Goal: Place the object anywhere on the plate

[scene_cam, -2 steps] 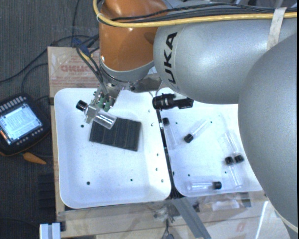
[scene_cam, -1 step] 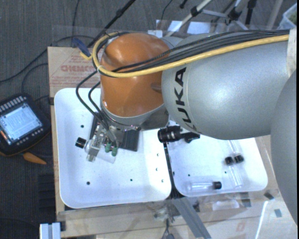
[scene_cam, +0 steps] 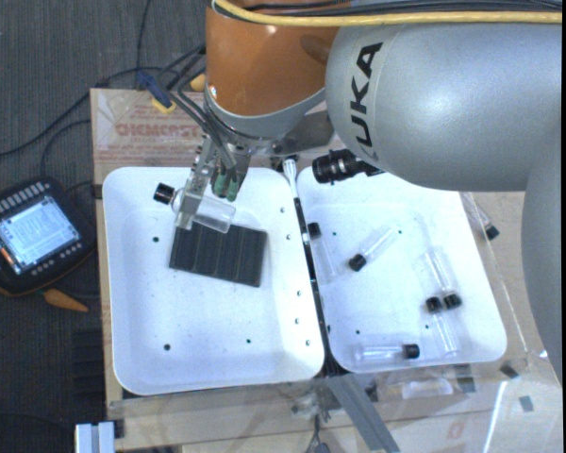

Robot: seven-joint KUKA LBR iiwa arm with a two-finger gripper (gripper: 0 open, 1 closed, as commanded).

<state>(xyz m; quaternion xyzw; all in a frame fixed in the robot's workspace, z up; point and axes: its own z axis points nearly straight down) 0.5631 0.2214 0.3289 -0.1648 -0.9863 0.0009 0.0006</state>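
A clear vial (scene_cam: 193,204) with a black cap hangs in the left bin (scene_cam: 132,347), its cap end pointing toward the bin's far left corner and its transparent body reaching down over the upper edge of the dark plate (scene_cam: 218,252). The pincer (scene_cam: 208,189) appears closed on the vial near its middle, the slim fingers (scene_cam: 228,183) with their green tips coming down from the orange wrist above. Whether the vial already touches the plate or hangs just over it cannot be told from this angle.

By the look of it, the carry is nearly finished: the vial is over the plate's edge, and what remains is to let go so that it comes to rest on the plate.

The plate is a flat, matte, dark rectangle with faint ribs running across it, lying slightly askew on the glossy white floor of the bin. The right bin (scene_cam: 481,338) holds several similar glass-clear, black-capped tubes (scene_cam: 372,250), scattered. Both bins stand on the table (scene_cam: 123,130).
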